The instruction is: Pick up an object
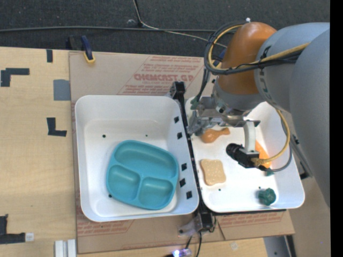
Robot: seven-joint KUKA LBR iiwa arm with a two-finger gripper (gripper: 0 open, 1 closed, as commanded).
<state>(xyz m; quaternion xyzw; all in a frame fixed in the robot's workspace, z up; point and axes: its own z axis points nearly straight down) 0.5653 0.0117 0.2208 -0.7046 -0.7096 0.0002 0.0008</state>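
Now | claw (199, 123) over right bin (284, 197); its state unclear | drumstick (213, 135) beside it

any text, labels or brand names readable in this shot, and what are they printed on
"CHEMCAST GP" in red, slanted, on the brown protective sheet under the two white bins; this is the clearest copy, just behind the left bin.
More red print repeats across the same sheet, above that line and along the front edge near the bottom, too small and faint to read.
The blue divided tray, the toast slice and the arm carry no readable text.
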